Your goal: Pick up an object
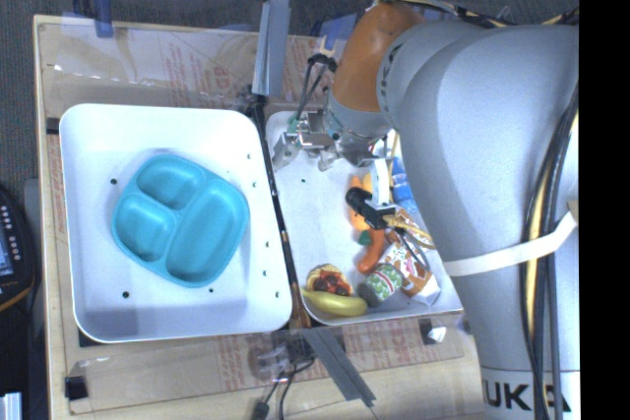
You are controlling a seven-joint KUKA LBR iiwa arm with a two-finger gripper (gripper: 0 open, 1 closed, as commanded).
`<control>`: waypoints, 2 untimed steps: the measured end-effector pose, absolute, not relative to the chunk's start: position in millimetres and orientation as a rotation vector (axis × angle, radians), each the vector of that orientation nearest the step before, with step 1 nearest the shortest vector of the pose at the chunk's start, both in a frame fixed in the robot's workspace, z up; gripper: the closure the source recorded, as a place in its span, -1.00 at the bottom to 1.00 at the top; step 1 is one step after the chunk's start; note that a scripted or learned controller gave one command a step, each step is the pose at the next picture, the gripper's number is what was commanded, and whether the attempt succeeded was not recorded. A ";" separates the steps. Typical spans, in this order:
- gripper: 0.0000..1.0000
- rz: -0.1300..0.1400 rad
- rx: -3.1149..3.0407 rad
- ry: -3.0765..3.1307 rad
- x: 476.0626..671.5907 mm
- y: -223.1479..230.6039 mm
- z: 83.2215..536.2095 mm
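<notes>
Big grey arm [482,143] hides my toys; jaws' state I cannot tell. I should drop straight onto the banana [335,303].

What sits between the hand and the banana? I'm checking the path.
In the camera view, bare white bin floor separates the hand from the banana.

Left bin [79,211]: you have a tray [180,218] lying in its middle.
Right bin [313,211]: your banana [335,303] lies at the near edge, a cluttered pile [389,246] along the right side.
Gripper [300,141]: over the right bin's far left corner.
</notes>
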State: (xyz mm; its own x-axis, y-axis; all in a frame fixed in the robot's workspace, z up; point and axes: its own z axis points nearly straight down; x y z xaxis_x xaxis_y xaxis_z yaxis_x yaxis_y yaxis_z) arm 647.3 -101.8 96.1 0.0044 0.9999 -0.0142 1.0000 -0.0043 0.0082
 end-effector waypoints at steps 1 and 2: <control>-1.00 -0.016 2.216 2.212 655.9 -102.1 94.9; -1.00 -0.008 2.218 2.218 572.2 -109.2 93.4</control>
State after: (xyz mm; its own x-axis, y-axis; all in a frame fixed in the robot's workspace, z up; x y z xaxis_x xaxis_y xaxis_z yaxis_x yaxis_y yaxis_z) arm 572.2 -109.2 93.4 0.0002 1.0000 -0.0068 1.0000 -0.0002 -0.0001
